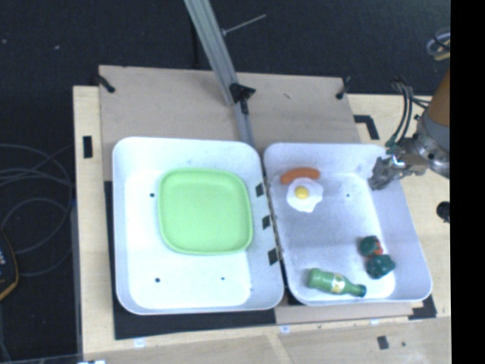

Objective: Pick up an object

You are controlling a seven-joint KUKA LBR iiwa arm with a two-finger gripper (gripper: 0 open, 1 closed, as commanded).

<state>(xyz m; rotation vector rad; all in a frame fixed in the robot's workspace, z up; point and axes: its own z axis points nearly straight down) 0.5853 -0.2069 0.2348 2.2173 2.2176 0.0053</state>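
Observation:
The right white bin [333, 226] holds an orange sausage [300, 175] at its far left, with a fried egg toy [304, 196] just in front of it. A green bottle [334, 282] lies on its side near the front wall. A dark green and red toy [375, 256] rests at the right side. My gripper [380, 174] hangs over the bin's far right corner, apart from every object, with nothing seen between its fingers.
The left white bin [136, 226] carries a light green square plate [204, 211]. A grey metal pole [216, 48] slants from the top down to the gap between the bins. The bench edge runs along the front.

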